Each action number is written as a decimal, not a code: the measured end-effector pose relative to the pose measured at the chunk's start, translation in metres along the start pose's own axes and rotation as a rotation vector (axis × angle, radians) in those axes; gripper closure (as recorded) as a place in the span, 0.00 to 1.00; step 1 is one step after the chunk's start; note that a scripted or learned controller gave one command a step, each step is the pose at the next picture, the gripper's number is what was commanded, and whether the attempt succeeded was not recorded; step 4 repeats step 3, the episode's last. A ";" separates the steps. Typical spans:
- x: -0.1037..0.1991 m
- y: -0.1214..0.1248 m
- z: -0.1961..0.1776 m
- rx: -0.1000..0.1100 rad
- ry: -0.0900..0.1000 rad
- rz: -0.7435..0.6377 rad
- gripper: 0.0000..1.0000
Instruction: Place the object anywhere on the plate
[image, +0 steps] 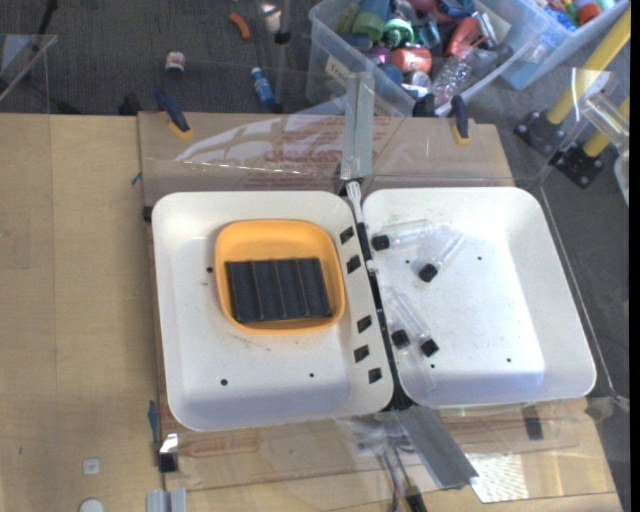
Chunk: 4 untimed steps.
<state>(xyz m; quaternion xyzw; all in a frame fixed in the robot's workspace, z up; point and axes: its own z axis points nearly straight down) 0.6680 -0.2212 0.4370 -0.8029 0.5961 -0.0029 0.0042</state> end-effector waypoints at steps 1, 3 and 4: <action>-0.008 -0.002 0.001 -0.002 -0.002 -0.257 1.00; -0.007 -0.002 0.001 -0.003 -0.003 -0.741 1.00; -0.007 -0.002 0.001 -0.003 -0.003 -0.741 1.00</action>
